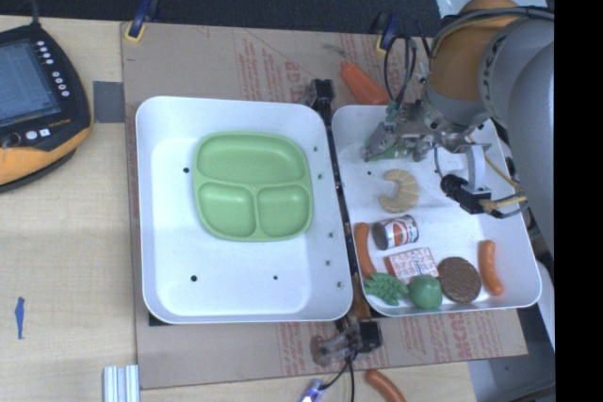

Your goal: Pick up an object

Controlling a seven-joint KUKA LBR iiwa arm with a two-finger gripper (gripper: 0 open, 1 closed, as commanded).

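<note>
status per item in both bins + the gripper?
gripper: low in the right bin's far end, nothing visibly between its fingers
green plate: flat, upright, in the left bin
croissant: loose in the right bin, just in front of the gripper
can: on its side
cookie: lying flat
two sausages: lying flat, apart
broccoli: lying at the near edge

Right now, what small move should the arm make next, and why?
Probably shift the gripper slightly toward the croissant and descend. It hangs over the right bin's far end with nothing seen between its fingers, and the croissant lies nearest, apart from the other items.
</note>
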